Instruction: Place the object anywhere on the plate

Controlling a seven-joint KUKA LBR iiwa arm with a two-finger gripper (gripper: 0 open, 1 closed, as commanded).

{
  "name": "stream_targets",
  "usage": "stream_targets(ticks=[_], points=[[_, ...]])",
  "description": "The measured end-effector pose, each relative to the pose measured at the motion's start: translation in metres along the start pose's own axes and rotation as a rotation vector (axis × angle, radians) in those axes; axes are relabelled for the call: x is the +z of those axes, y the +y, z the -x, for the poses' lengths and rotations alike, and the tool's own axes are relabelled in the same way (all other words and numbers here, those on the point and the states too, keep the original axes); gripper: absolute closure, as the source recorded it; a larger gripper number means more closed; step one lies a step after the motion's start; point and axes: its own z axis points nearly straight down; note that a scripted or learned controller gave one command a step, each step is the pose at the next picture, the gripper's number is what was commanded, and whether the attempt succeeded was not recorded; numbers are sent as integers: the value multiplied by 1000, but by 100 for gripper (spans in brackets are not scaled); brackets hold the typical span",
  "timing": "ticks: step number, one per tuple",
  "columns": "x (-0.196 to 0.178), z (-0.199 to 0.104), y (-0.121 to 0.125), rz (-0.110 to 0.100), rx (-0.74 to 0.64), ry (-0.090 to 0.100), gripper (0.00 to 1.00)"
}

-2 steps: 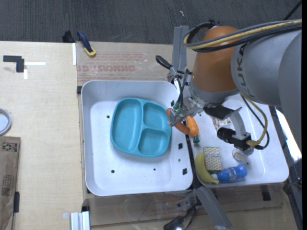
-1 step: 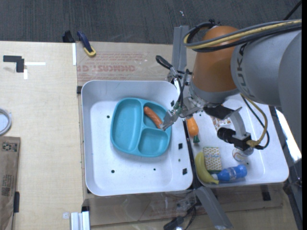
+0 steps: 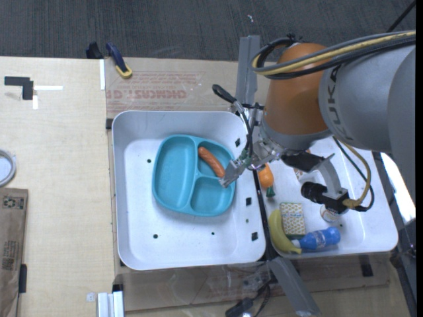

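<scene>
A blue divided plate (image 3: 177, 174) lies in the left white bin (image 3: 125, 203). An orange sausage-shaped object (image 3: 211, 161) rests in the plate's upper right compartment, lying at a slant. My gripper (image 3: 232, 174) hovers low over the plate's right rim, just right of the orange object's lower end. Nothing shows between its tips, and whether it touches the object is unclear. The grey and orange arm covers the bin divider above it.
The right bin (image 3: 373, 240) holds a small orange item (image 3: 266, 177), a yellow banana (image 3: 280, 236), a blue bottle (image 3: 321, 238) and a speckled square block (image 3: 292, 218). A blue-handled clamp (image 3: 117, 59) sits on the bench behind the bins.
</scene>
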Motion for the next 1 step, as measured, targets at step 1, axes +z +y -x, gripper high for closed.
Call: stream_targets(ticks=[1], points=[[0,-11,-4,0,-54,0,0]])
